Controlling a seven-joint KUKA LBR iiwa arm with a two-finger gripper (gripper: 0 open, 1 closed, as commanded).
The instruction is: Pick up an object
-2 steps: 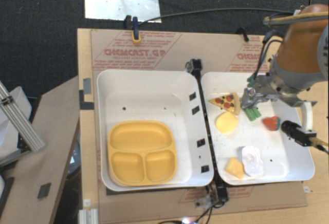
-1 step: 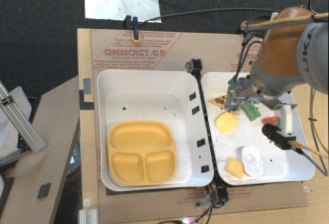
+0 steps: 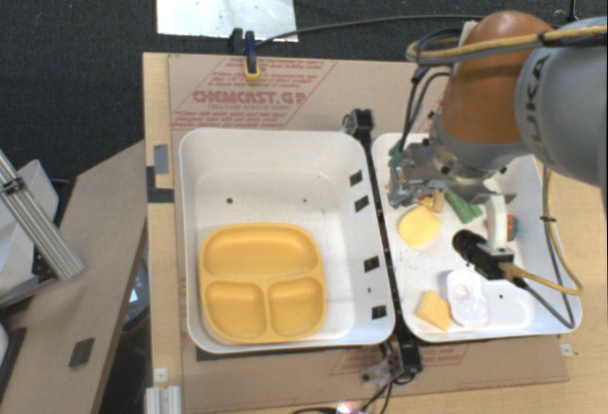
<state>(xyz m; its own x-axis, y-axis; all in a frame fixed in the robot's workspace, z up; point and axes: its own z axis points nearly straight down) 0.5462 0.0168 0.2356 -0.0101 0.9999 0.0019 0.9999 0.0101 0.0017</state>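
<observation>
Evidently the step in hand is the approach for a grasp. The tool point(image 3: 415, 186) hangs low over the right bin point(image 3: 528, 310), close to that bin's left wall and in its far half, while the grey arm point(image 3: 560, 108) bulks over the far right corner. Whether the tool is apart or together I cannot tell, because the wrist hides it from above, and no object is visibly held.

The likeliest target is a round yellow piece point(image 3: 419, 228), lying just nearward of the tool by the left wall. A green piece point(image 3: 463, 207) lies just beside it, partly under the wrist. A yellow wedge point(image 3: 435, 310) and a white cup point(image 3: 467, 298) sit side by side near the bin's near edge. The left bin point(image 3: 275, 165) carries a yellow divided tray point(image 3: 263, 284) at its near edge.

To do this well, the tool should centre over the round piece and descend straight, keeping clear of the left wall. The green piece must not get caught in the grip. A low, rounded shape will probably slip, so closing should wait until the tool is nearly at the bin floor.
</observation>
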